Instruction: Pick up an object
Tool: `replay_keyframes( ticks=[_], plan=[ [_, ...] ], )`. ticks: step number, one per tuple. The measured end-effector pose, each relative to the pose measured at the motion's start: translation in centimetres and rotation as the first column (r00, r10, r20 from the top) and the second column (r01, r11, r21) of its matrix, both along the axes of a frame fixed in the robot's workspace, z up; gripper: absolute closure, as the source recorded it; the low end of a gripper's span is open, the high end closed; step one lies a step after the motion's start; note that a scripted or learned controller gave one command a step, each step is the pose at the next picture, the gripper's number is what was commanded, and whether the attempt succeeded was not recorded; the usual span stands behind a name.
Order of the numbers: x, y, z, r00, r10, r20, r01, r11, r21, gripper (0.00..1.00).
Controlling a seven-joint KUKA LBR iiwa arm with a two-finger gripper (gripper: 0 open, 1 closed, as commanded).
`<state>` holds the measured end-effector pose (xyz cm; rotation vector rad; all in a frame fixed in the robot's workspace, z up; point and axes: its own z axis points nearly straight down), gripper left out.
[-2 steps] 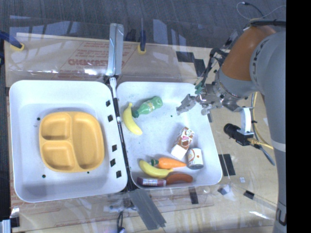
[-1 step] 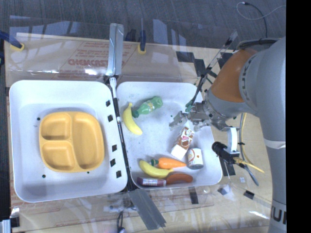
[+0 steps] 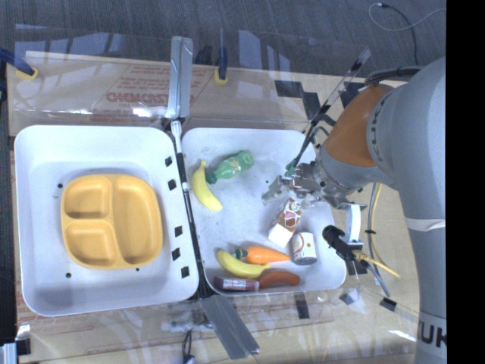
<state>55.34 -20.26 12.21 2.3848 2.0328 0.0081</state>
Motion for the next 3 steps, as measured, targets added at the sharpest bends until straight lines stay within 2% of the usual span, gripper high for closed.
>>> replay_keyframes(
  ticks=[1,2,3],
  plan=[
    [-1.3,-0.4,-1.4,0.999,-0.032,0.029,0.032,0.999,-0.012,0.00],
    [-2.6,0.1,-1.4,0.998,-0.054,0.031,0.054,0.998,-0.013,0.00],
    [-6.1,1.7,-3.1,0.991,-0.132,-0.011,0.132,0.991,0.004,0.00]
  ],
)
